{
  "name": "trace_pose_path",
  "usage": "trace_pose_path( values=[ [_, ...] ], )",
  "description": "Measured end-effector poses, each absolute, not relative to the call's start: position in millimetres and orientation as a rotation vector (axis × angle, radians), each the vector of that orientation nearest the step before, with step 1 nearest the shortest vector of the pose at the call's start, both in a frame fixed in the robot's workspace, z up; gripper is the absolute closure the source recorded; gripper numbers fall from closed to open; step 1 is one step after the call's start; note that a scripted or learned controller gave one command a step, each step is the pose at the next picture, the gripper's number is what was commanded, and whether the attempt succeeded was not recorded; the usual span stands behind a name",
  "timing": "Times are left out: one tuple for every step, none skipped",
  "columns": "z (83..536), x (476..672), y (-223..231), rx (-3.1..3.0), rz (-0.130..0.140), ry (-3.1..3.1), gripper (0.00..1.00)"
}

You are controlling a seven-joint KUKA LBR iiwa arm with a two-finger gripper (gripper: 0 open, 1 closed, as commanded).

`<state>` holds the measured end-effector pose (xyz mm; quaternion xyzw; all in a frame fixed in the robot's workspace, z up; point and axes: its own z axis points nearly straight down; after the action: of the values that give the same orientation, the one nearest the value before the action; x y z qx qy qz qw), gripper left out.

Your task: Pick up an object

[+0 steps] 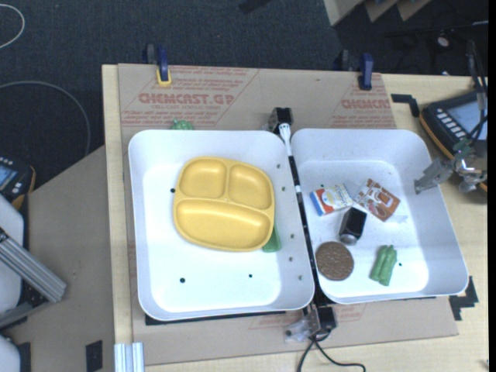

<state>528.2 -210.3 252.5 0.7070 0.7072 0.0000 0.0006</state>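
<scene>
The right bin (442, 231) holds several small items. A red and white packet (333, 198) lies beside a brown packet (379, 199). A black cylinder (353, 225) lies in the middle. A brown round disc (335, 260) and a green object (383, 264) rest near the front. My gripper (448, 173) is at the right bin's far right rim, above and apart from all of these, with nothing visibly held.
The left bin (155, 231) bears a yellow divided plate (225, 204) with a green piece (271, 244) tucked at its right edge. A small green item (182, 125) lies behind that bin. An orange-edged pendant (453, 122) sits at the back right.
</scene>
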Motion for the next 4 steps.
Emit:
trace_pose_path(
  values=[
    [79.0,476.7,-206.2,2.231,0.000,2.225,0.00],
    [85.0,541.6,-167.8,2.210,0.006,2.226,0.00],
    [84.1,475.8,-115.9,2.227,-0.003,2.229,0.00],
    [84.4,494.3,-95.6,2.217,0.001,2.223,0.00]
  ],
)
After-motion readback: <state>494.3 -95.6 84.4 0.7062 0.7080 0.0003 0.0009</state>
